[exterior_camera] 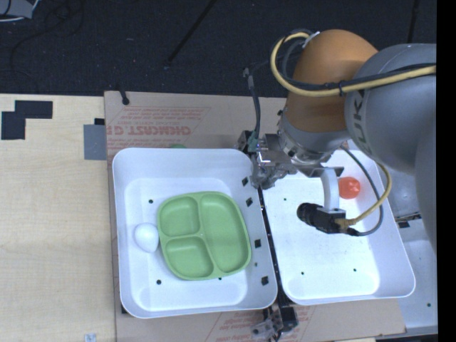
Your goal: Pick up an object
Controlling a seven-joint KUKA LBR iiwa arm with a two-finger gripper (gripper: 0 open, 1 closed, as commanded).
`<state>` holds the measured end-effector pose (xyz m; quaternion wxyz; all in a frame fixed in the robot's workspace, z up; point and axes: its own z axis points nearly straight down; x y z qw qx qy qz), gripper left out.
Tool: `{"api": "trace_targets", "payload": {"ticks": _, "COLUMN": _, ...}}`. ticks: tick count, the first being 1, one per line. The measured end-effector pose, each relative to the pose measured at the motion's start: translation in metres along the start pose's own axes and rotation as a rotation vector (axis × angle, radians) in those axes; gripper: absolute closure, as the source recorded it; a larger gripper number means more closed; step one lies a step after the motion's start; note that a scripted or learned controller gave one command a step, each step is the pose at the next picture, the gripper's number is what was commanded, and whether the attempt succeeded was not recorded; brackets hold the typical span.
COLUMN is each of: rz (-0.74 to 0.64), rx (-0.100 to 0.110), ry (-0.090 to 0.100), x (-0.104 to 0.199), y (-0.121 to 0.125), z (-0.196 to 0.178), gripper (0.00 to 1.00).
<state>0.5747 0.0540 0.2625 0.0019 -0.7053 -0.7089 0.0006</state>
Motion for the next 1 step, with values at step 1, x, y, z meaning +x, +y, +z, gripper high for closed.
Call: {"api": "trace_targets", "payload": {"ticks": 1, "rz": 0.001, "rx": 0.003, "ry": -0.001, "x": 0.0504, "y": -0.0001, "z": 0.0218, "gripper": 1.0}}
